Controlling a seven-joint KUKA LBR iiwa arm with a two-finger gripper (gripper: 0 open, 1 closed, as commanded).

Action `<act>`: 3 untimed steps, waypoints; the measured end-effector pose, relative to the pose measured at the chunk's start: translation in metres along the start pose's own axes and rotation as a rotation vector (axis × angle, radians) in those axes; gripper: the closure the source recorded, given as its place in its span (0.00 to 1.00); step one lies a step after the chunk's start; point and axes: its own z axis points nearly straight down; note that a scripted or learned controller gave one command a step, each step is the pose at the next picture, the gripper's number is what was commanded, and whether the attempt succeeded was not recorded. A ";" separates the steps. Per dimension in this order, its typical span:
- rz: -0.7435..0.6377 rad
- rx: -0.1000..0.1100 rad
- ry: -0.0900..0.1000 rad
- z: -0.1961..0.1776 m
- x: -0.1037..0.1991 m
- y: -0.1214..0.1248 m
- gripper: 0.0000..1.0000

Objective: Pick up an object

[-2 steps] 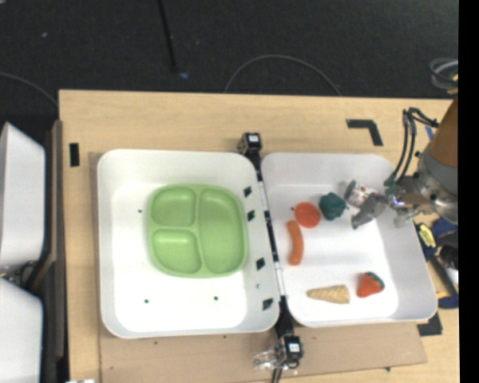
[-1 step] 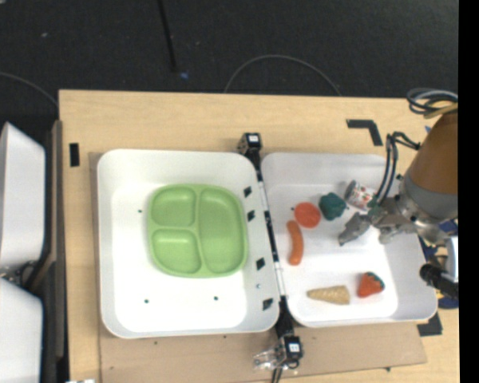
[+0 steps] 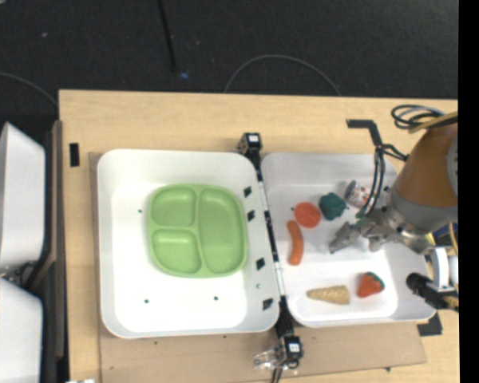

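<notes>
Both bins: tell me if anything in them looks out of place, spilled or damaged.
Nothing stands out. The green divided plate lies flat in the left bin. In the right bin, the orange ball, teal toy, carrot, cone and strawberry lie loosely scattered, with the gripper among them.

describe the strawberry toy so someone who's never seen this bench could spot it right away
Take the right-hand white bin, the one the grey and orange arm reaches into, and look to its near right corner. The strawberry lies there, just right of a tan cone. It is the only red piece with a green top; the other reddish toys sit farther left and are plain orange.
</notes>
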 end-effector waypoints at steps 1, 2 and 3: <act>0.005 -0.007 0.000 -0.013 -0.001 0.002 1.00; -0.004 -0.007 -0.001 -0.057 -0.001 0.002 1.00; -0.007 -0.010 -0.002 -0.111 -0.002 0.004 1.00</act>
